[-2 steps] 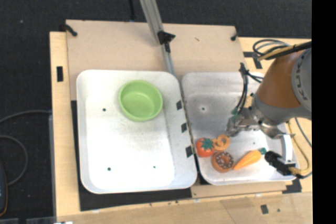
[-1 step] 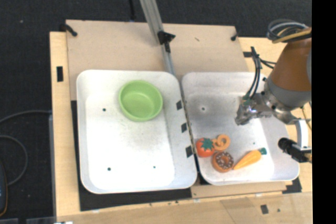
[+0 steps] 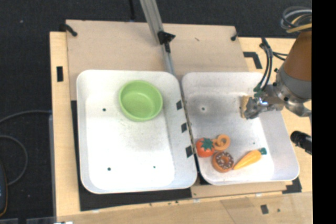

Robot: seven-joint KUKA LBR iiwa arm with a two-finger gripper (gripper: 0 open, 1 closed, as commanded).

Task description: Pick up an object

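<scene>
You see the gripper (image 3: 251, 108) over the right bin (image 3: 220, 84), near that bin's far right part, with the arm (image 3: 299, 68) entering from the right edge of the view. You cannot tell from this view how the gripper is set, and nothing is visibly between its tips.

You find 4 small objects in the right bin, all nearer the camera than the gripper:
- The toy carrot (image 3: 248, 159) lies nearer the camera than the gripper, tilted, its green end toward the right.
- The orange ring (image 3: 222, 141) lies nearer the camera and to the left of the gripper.
- The brown doughnut (image 3: 222, 161) lies just past the ring toward the camera, touching or almost touching the carrot's tip.
- The toy tomato (image 3: 205, 147) lies furthest left of the 4, close to the bin's left wall.

You see the green bowl (image 3: 140, 101) upright in the left bin (image 3: 94, 165), well to the left of the gripper.
</scene>
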